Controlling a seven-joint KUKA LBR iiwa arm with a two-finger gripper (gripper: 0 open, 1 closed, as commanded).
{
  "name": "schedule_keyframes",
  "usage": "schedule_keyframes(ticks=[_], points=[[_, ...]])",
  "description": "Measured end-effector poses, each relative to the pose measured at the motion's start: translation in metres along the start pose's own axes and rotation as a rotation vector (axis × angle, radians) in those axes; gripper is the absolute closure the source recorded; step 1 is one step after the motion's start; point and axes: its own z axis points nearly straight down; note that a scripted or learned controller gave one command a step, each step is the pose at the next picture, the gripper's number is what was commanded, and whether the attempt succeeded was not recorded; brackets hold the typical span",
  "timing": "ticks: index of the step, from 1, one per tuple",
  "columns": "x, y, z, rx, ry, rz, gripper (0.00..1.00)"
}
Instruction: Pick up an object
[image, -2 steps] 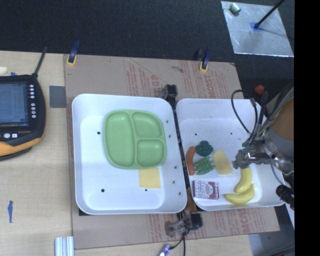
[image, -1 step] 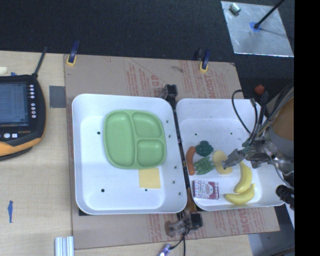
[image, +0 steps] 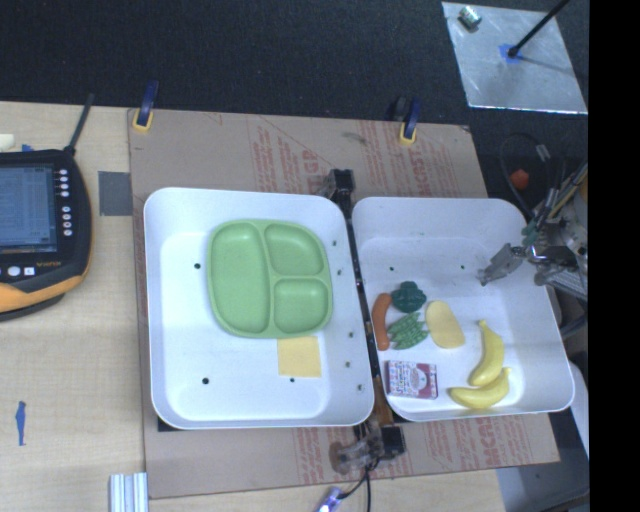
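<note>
The right bin holds several small items. An orange sausage-like piece lies by its left wall, with a dark green broccoli and a lighter green leafy piece beside it. A pale yellow oval sits right of those. Two bananas lie at the front right, and a red and white packet at the front left. My gripper hangs over the bin's right side, above and apart from the items, with nothing seen in it.
The left bin carries a green divided plate and a yellow square slice in front of it. A handheld control pendant lies on the bench at far left. Clamps hold the cardboard sheet under both bins.
</note>
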Motion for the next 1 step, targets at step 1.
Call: schedule_keyframes(ticks=[1], points=[[-0.0004, 0.0002, -0.0103, 0.001, 0.000, -0.004, 1.00]])
